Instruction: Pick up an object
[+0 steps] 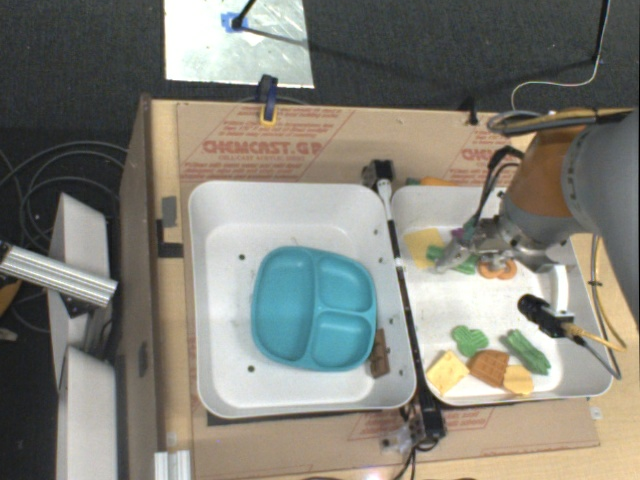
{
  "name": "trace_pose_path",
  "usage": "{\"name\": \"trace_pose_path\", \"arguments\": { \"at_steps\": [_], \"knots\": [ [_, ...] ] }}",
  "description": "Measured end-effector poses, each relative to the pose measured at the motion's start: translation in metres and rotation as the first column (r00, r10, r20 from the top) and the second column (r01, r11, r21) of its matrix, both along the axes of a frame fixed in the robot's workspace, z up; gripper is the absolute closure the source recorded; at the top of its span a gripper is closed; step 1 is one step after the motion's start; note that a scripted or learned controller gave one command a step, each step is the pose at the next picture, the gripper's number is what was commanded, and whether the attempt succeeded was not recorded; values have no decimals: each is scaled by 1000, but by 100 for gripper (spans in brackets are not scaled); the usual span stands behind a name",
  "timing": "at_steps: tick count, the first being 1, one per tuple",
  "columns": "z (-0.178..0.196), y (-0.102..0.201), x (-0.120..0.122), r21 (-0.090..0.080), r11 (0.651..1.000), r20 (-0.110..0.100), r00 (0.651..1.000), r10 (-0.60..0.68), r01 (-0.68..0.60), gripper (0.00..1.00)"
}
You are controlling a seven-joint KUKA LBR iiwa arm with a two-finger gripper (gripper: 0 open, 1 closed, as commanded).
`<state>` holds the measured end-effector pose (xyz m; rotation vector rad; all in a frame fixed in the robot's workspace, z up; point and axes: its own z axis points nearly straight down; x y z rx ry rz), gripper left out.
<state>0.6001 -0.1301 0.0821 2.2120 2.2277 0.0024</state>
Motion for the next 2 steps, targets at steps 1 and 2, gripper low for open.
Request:
{"name": "trace_pose_path", "arguments": {
  "at_steps": [1,2],
  "knots": [
    [5,-18,-84,-3,1000,4,1000,-9,9,0],
    [5,2,-111,-5,1000,9,1000,-6,6,0]
  ]
}}
